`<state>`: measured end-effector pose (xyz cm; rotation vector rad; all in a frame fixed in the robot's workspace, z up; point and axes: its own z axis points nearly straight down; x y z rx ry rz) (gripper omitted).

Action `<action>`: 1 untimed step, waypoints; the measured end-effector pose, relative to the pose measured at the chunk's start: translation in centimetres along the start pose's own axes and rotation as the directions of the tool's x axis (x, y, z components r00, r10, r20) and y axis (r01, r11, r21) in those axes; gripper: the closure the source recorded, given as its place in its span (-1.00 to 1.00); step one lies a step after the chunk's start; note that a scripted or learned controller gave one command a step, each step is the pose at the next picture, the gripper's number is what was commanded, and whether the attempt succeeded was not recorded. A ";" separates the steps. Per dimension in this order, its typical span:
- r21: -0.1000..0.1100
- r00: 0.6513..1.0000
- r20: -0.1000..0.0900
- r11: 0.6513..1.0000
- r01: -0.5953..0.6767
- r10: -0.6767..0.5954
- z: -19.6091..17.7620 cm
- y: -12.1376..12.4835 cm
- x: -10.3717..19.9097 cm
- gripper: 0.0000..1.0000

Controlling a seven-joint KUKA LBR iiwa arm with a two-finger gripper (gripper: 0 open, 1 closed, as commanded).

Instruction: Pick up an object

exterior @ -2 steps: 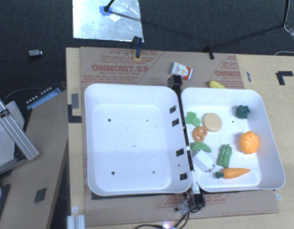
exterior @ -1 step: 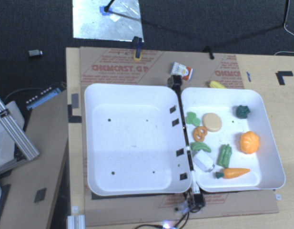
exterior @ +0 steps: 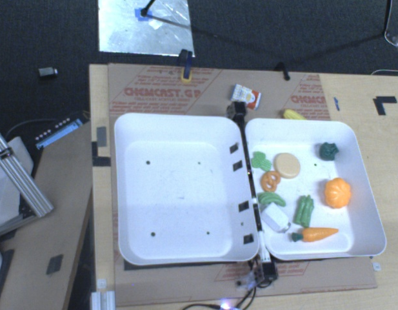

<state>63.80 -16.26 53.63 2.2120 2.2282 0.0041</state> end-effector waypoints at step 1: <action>-0.003 1.000 0.004 1.000 -0.007 0.007 0.0 3.1 -4.5 1.00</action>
